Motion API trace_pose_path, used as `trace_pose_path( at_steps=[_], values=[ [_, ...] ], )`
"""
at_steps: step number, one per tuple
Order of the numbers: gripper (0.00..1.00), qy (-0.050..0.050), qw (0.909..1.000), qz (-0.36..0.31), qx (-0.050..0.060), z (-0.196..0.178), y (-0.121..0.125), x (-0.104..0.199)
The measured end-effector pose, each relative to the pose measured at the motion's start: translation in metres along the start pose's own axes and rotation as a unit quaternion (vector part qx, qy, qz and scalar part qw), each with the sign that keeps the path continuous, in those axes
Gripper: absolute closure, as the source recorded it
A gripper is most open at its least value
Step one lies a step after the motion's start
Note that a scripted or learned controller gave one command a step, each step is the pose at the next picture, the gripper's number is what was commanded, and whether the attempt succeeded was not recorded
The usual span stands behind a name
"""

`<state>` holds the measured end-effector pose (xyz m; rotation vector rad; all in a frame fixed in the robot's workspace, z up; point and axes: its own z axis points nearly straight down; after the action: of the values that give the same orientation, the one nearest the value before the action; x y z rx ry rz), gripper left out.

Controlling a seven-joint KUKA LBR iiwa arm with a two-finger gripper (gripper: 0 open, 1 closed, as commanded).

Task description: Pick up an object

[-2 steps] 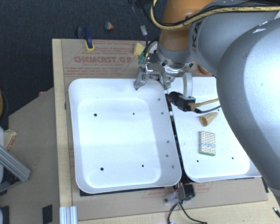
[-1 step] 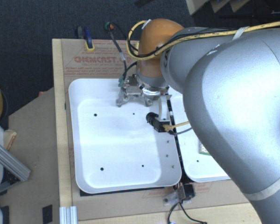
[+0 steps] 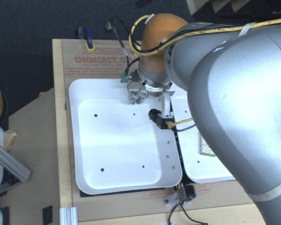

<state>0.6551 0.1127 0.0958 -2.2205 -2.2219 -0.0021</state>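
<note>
**While my claw hangs over the left bin, the one object lies in the right bin**

Where my grey arm crosses the right bin, it covers most of that bin and most of the object in it. What shows is a narrow sliver of something flat with a fine speckled, greenish pattern, lying on the white floor. Its visible edge runs roughly from the far side of the bin toward the near side, leaning a little, with a corner at the near end. That suggests a long axis going far-to-near. With the rest hidden under me, I cannot say which end is which or which way it points.

My claw is below the orange band, over the far edge of the left bin and close to that bin's far wall. Whether it is apart or together I cannot tell from this angle, and nothing shows clamped in it.

The object is well apart from my claw, in the other bin, to the right and nearer the camera. Between them a black fitting sits over the wall the bins share. A yellow cable trails from it toward my arm.

Both bins rest on a pale wooden bench, which has a blue clamp at its far edge.
</note>
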Motion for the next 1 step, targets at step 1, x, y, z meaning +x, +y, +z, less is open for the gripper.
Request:
trace_pose_path(
  at_steps=[1],
  values=[
    [1.0, 0.003, 1.0, -0.004, -0.006, -0.0965, 0.0131, 0.0793]
  ],
)
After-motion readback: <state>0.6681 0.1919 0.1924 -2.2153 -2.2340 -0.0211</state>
